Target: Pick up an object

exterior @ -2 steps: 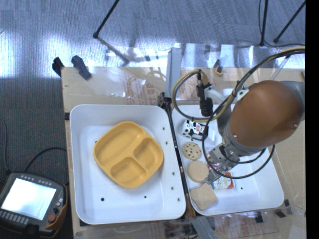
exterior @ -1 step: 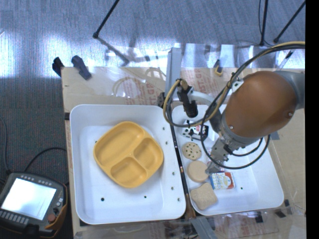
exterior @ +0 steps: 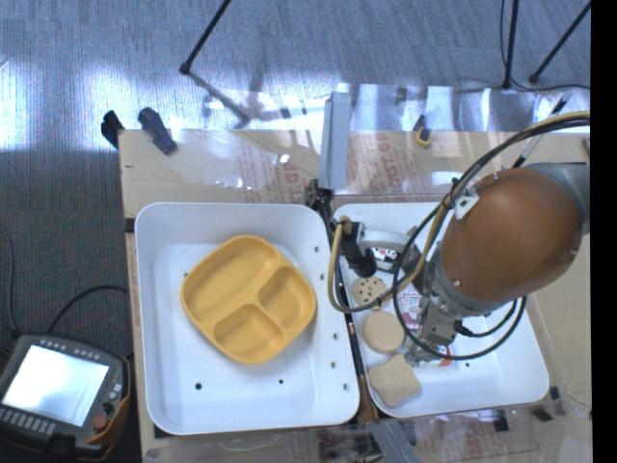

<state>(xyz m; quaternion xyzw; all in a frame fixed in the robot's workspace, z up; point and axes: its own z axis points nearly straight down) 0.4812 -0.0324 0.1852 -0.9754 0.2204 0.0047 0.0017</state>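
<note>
The arm is seen lowered over the right bin, its bulky orange-brown wrist housing covering most of that bin's middle; the gripper is taken to sit beneath it, near the bin's left part, and whether it is open, closed or on anything cannot be told, being masked by housing and looped cables. The step in hand is judged to be the descent or reach onto a candidate object, with no lift yet evident. Three likely targets are noted in the right bin's left part: a square tan cracker-like piece with a rough, stippled face, lying nearest the front wall; a smooth round beige disc just behind it; and a round perforated biscuit-like piece further back, beside a dark-tipped cable end. All three appear flat and low, so the next move is judged to call for a precise drop to the bin floor with the jaws straddling one piece's edges; a thin flat item may slip or be pushed rather than caught. In the left bin a yellow sectioned plate is recorded, glossy moulded plastic, rounded-square, three compartments, lying flat and well apart from the arm. Both bins are shallow, white and smooth, with small dark holes in the floor
</note>
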